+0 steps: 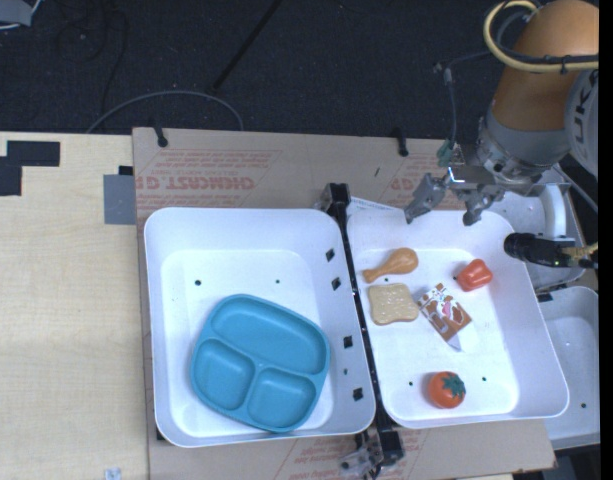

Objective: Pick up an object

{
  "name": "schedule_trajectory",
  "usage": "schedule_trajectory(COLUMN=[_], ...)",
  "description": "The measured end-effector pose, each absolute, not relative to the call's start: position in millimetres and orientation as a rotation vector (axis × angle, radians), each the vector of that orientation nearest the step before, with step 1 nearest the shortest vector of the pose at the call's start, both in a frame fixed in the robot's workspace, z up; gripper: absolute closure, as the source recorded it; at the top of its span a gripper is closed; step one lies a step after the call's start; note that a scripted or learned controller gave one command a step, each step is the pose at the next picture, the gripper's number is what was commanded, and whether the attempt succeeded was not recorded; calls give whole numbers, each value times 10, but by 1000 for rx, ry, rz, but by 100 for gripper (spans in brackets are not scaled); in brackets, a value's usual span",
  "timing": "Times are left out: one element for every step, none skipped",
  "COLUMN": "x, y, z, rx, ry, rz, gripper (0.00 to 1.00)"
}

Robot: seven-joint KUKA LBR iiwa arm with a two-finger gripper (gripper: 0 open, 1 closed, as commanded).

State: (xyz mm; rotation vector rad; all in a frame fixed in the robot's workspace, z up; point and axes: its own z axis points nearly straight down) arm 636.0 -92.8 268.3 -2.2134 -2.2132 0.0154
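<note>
- The gripper [449,200] hangs over the back rim of the right bin [546,368], behind the toast [393,304]; its two fingers stand spread apart with nothing between them, which to my mind suits an arm not yet committed to a target
- No one object is named by the task; the candidates all lie in the right bin, clustered round the toast
- The drumstick [394,263] lies just behind the toast, tan and slim, its narrow end pointing left; nearest the gripper, so a likely first choice
- The packet [445,313] sits just right of the toast, tilted, printed in red, brown and white
- The pepper [473,275] lies further right and back, red, small
- The tomato [446,389] sits well in front of the toast, red-orange and round with a green top
- The toast itself is flat and pale brown; probably hard to pinch
- The tray [258,360], blue with three compartments, lies in the left bin [171,268], left of the toast across the divider
</note>
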Motion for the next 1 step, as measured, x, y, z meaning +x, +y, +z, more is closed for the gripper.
schedule_trajectory(x=[6377], y=[-927], z=[2763], rx=[-2218], ry=[-2221], rz=[3], gripper=[0])
